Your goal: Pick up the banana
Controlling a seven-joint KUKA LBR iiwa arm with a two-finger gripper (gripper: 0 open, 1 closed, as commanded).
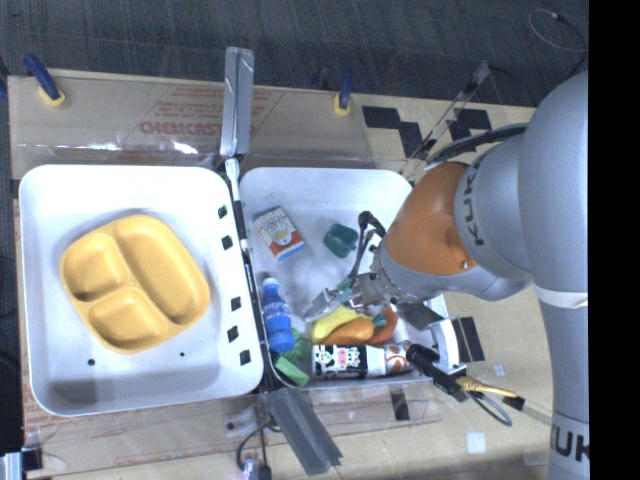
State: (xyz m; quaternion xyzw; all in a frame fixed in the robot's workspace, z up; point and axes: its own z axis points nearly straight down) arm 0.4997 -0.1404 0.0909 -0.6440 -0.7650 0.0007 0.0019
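One end effector point(352, 290), low in the right bin point(300, 183), near the heap at its lower edge; fingers lost against clutter and wrist, so open or closed cannot be told. Nothing seen held.

Just beside it, toward the lower edge: banana point(336, 324), yellow, lying flat, curved, one end toward the middle of the bin. Touching or nearly touching an orange item point(381, 327) on its right. Right below, a black-and-white carton point(352, 360) on its side along the bin's wall. To the left, a blue bottle point(276, 318), with a green object point(291, 368) at its foot.

Further out in the same bin: a small box point(279, 233) with a printed face, and a dark green block point(341, 237), both well apart from the banana.

Beyond, the left bin point(40, 368), holding a yellow divided tray point(134, 281). Underneath both, the table point(300, 118).

Likely light, probably firm enough for a modest squeeze, smooth and somewhat slippery, rounded enough to roll out of a poor pinch. Best taken across the narrow width near mid-length, fingers straddling the curve, clear of the orange item and carton. Crowded neighbours the main hazard: easy to nip two things, or to push the banana against the wall.
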